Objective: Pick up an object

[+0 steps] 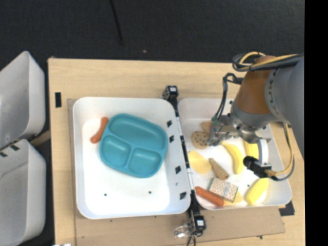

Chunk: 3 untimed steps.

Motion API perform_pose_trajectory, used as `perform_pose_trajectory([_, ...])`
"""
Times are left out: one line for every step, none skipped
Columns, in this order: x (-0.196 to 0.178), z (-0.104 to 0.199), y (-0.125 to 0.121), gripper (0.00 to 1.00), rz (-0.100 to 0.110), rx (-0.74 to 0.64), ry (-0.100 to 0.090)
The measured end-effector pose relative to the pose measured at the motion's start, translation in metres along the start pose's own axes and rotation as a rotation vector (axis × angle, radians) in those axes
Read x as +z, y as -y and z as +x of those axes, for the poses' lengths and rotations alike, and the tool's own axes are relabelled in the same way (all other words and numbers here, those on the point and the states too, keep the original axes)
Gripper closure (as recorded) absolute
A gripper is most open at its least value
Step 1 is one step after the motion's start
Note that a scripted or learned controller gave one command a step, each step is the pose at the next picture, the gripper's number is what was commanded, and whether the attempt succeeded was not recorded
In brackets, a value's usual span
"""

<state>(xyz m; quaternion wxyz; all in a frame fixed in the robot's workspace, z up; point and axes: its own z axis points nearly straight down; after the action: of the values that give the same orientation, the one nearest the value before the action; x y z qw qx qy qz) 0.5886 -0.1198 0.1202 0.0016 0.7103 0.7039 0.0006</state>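
Firstly, the wooden bench (128,78) carries two shallow white bins side by side. The left bin (87,188) holds a teal divided plate (133,145), which lies a little toward the upper half, and a small orange sausage (99,129) just beside the plate's left edge. The right bin (279,196) holds many toy foods. The grey arm (264,94) reaches in from the right, and its gripper (216,132) is low over the upper left part of this bin, next to a round brown cookie (199,138). Whether the fingers are open or closed, I cannot tell, because they are dark and small against the bin. Near the middle lies a yellow banana (234,157), and a lemon (257,190) is at the lower right. A pale yellow chip (199,163) lies at the left, a brown cone (218,169) just beside it. Lower down a speckled cracker (223,189) touches an orange carrot (209,196).
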Motion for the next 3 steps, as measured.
perform_pose_trajectory([-0.063, -0.004, -0.008, 1.0, -0.005, -0.009, 0.001])
perform_pose_trajectory([-0.117, -0.005, -0.009, 1.0, -0.004, -0.011, 0.001])
perform_pose_trajectory([-0.127, 0.05, -0.018, 1.0, 0.001, -0.016, -0.002])
